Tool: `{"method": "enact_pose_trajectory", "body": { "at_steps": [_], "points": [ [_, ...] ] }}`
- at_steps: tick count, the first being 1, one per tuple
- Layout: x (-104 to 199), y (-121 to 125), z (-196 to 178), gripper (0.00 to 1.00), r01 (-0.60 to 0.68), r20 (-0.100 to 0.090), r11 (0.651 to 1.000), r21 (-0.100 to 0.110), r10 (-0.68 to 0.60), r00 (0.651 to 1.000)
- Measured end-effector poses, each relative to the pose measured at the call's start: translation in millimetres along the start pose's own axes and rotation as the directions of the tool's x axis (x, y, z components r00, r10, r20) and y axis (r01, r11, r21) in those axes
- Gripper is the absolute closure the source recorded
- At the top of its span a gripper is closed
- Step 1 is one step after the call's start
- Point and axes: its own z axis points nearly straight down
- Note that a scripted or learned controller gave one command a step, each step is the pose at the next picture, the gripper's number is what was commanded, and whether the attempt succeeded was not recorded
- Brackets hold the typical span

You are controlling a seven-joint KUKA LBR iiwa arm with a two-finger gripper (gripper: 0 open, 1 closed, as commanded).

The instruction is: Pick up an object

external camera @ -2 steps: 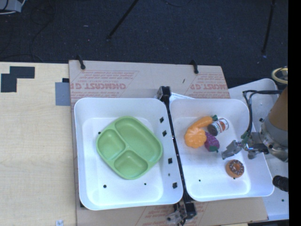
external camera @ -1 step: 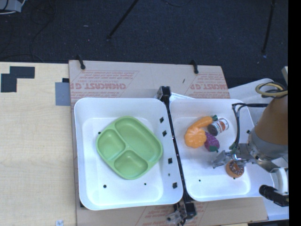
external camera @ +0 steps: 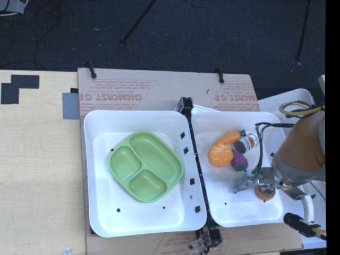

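A: What is seen in the two bins?

B: In the left bin [external camera: 98,217] a green divided plate [external camera: 146,165] is laid flat, near its middle. In the right bin [external camera: 234,217] a cluster of toy food is gathered toward the far right: an orange piece [external camera: 220,155] with a carrot-like piece [external camera: 227,139] just beyond it, a purple grape bunch [external camera: 239,160] touching its right side, and a small jar with a red label [external camera: 247,142] lying tilted just beyond the grapes.

A: Where is the arm placed?

B: The arm [external camera: 303,147] is reached in from the right, and the gripper [external camera: 249,184] is lowered into the right bin, just nearer than the grapes. A small round brownish item [external camera: 265,192] is seen just beside it on the bin floor.

A: Is anything gripped?

B: That cannot be told; the fingertips are too small and blurred for their spacing to be judged, and nothing is clearly seen between them.
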Motion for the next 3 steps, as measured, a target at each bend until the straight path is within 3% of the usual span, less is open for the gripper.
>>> {"method": "enact_pose_trajectory", "body": {
  "at_steps": [1, 2, 3],
  "points": [
    [-10.8, 0.7, -14.3, 1.00, -0.014, 0.020, 1.000, -0.012, 0.014, 1.000],
    [-8.0, -5.0, -59.0, 1.00, -0.005, 0.001, 1.000, 0.003, 0.005, 1.000],
    [-13.0, -1.8, -120.5, 1.00, 0.001, 0.003, 1.000, 0.001, -0.001, 1.000]
  ]
}}
